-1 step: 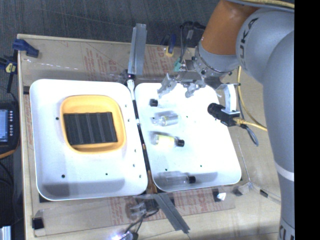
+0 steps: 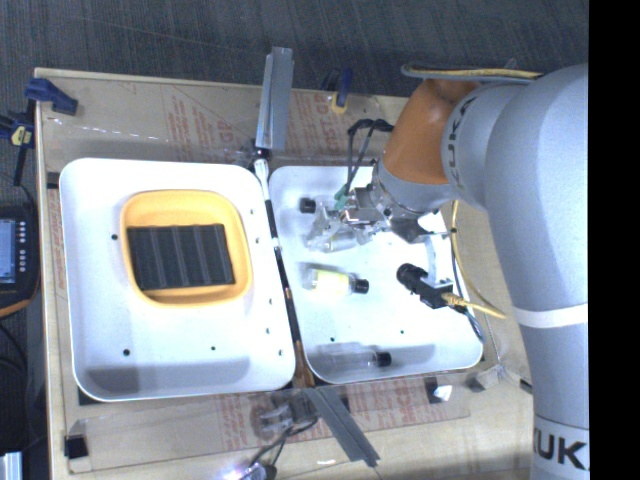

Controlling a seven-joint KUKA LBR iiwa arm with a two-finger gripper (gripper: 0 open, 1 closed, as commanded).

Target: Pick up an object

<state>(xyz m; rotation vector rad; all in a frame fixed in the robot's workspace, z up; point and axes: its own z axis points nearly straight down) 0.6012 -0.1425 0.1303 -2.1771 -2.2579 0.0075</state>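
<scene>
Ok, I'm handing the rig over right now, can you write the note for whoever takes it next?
Gripper: down in the back half of the right bin, beside something clear and shiny; no thing visibly held.
Things: yellow tray with a dark grille lies in the left bin. In the right bin: a small dark piece near the back, a pale tube with a dark cap in the middle, a clear tube along the front wall.
Done: nothing lifted that can be seen.
Left: grasp one thing and raise it clear of the bin.
</scene>
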